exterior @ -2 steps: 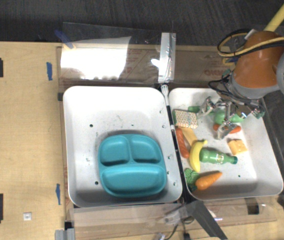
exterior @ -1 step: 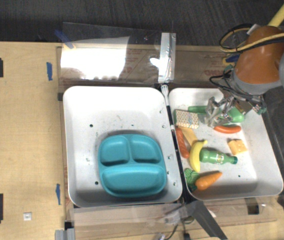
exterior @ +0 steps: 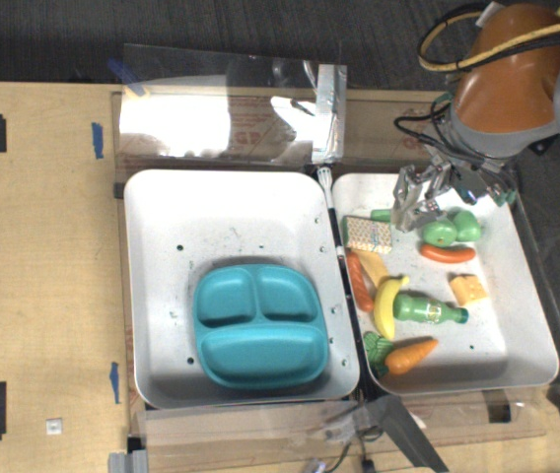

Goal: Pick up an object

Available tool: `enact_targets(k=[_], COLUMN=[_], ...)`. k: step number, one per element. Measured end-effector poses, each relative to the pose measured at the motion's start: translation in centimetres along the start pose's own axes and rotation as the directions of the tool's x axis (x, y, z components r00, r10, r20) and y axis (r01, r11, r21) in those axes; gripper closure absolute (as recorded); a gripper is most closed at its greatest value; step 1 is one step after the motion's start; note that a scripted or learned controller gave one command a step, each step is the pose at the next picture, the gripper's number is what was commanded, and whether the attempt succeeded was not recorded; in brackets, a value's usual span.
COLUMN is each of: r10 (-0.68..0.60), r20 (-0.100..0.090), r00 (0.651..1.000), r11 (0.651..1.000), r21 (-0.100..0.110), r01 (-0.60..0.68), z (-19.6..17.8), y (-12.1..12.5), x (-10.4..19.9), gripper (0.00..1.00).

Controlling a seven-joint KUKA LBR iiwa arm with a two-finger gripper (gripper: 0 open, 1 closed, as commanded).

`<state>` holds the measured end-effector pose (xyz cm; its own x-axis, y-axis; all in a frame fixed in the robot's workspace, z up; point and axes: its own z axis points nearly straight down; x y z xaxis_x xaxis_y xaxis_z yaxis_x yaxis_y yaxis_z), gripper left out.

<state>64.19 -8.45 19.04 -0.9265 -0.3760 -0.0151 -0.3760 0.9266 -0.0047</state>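
My gripper (exterior: 413, 208) hangs over the back of the right bin (exterior: 526, 308), under the arm's orange band (exterior: 507, 72). Its metal fingers (exterior: 402, 203) stand apart, with nothing between them. Just to its right lies a green pepper (exterior: 455, 230), with a red chili (exterior: 448, 254) in front of that. A waffle-patterned block (exterior: 367, 235) sits just left of and below the fingertips. Further forward lie a yellow banana (exterior: 388, 304), a green bottle (exterior: 428, 311), an orange cheese wedge (exterior: 469, 289) and a carrot (exterior: 410, 355).
The left bin (exterior: 162, 225) holds a teal divided tray (exterior: 258, 325). A reddish-orange piece (exterior: 359, 279) lies along the right bin's left wall, next to the divider between the bins. Taped clear plastic (exterior: 231, 116) stands behind the left bin.
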Motion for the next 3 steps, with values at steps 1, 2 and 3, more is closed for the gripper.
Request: enact_targets(k=[1,2,3], r10=[-0.074,-0.237,-0.330], r20=[0.002,-0.003,-0.002], r00=[0.997,0.972,0.944], r11=[0.997,0.972,0.944], r21=[0.002,-0.003,-0.003], r01=[0.074,0.237,0.330], z=[-8.5,-10.7,-12.9], y=[1.5,3.1,2.3], x=[-3.8,-4.3,-4.0], gripper=[1.00,1.00,1.00])
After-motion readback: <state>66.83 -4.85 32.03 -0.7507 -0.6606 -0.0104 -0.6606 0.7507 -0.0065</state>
